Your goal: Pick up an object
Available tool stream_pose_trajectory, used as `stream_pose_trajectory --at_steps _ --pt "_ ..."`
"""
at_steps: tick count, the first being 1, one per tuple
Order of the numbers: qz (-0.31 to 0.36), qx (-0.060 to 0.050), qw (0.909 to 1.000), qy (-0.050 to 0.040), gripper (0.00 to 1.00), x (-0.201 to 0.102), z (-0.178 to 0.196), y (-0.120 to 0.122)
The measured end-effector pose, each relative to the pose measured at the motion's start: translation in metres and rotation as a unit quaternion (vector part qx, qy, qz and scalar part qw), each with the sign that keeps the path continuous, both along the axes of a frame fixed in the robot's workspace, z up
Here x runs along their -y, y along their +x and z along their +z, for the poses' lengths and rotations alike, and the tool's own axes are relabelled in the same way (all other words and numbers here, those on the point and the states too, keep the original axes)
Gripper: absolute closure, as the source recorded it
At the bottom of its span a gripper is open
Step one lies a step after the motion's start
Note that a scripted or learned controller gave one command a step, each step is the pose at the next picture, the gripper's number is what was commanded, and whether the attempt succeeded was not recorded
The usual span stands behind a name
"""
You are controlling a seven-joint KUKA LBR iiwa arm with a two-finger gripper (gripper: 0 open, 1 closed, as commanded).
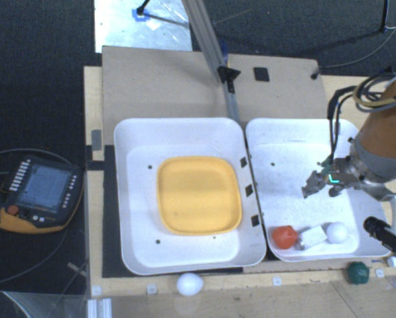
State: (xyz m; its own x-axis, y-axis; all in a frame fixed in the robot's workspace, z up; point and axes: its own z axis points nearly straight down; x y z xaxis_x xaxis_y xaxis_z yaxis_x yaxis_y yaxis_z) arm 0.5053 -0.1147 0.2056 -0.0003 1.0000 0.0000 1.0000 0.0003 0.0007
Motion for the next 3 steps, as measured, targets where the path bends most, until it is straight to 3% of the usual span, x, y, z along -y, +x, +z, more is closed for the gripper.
stream_pose_trajectory --at_steps 1,3 --pt "0.0 0.0 1.0 0.0 0.0 0.0 0.0 0.0" --pt "0.0 -0.002 1.0 0.0004 0.0 0.003 -0.108 0.001"
